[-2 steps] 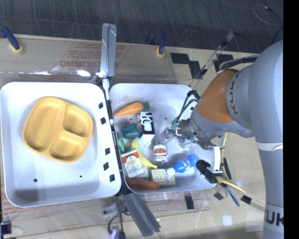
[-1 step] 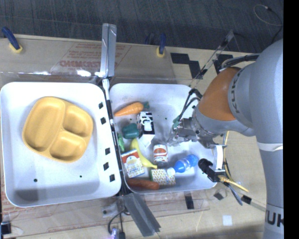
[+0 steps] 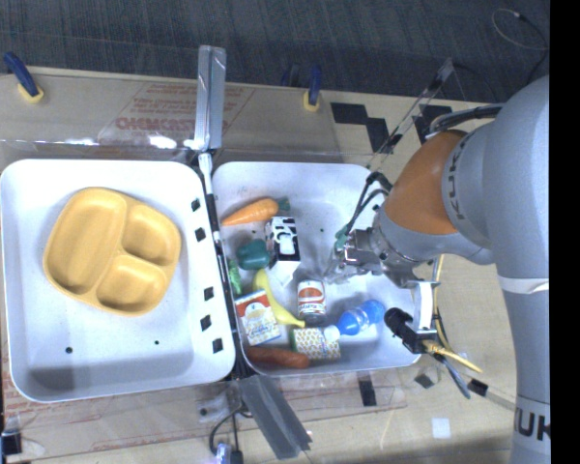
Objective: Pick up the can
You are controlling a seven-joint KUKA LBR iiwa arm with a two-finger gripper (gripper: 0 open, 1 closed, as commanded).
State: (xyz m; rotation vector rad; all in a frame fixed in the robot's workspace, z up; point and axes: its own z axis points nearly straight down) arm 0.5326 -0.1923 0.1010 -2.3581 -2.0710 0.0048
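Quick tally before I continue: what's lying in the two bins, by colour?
Yellow: 2, the divided tray in the left bin and the banana
Orange: 1, the carrot
Green: 1, a teal object
Blue: 1, a bottle
Red: 3, the can, a carton, a sausage
Black and white: 1, a small box
Patterned: 1, a packet
Total: 10

The tray (image 3: 111,249) is yellow, the carrot (image 3: 249,212) orange, the bottle (image 3: 360,318) blue, and the can (image 3: 311,299) red and white.

Single fixed camera above bench, angled down, both white bins (image 3: 19,259) visible
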